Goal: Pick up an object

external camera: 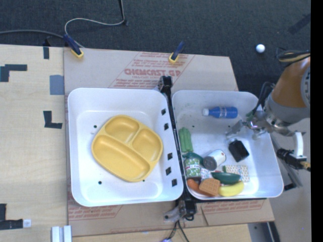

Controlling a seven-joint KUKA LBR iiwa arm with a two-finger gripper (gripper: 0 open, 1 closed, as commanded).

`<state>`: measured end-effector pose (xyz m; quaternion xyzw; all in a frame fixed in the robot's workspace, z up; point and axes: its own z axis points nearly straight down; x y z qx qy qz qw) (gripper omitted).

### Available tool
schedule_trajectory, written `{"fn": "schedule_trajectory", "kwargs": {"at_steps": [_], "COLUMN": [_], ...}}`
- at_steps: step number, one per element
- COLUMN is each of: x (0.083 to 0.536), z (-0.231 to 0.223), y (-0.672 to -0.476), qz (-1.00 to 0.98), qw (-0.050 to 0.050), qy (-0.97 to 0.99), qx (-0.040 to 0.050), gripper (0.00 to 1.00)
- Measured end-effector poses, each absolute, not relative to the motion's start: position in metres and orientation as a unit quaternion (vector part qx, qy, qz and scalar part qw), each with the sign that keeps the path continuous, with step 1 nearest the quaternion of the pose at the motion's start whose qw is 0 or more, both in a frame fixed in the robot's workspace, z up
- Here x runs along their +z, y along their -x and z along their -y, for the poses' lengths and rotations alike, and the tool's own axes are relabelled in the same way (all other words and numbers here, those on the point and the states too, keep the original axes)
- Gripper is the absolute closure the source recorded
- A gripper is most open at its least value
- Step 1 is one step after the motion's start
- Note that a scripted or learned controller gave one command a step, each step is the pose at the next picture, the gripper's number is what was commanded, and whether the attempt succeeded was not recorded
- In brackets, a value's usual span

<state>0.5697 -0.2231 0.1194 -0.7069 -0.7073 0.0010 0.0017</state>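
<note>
Overhead, at the bench:
Gripper (241,128): above the right bin (262,105), finger state unclear.
Nearby: blue bottle (221,112), black block (238,149).

Bench (30,135): wood-topped | cardboard sheet (146,72): lay at frame centre | two white bins (75,150) (262,180): rested on cardboard, side by side

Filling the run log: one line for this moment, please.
arm: over right bin | gripper: above black block, nothing seen held | blue bottle: lying near far wall | yellow tray: left bin
</note>
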Motion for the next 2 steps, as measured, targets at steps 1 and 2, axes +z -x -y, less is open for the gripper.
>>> {"fn": "schedule_trajectory", "kwargs": {"at_steps": [1,2], "x": [0.086,0.086], "z": [0.214,0.185], "y": [-0.586,-0.591], "qz": [0.707,0.708], "qw": [0.0,-0.002], "qy": [0.707,0.707], "qx": [0.0002,-0.0005], "gripper": [0.0,0.0]}}
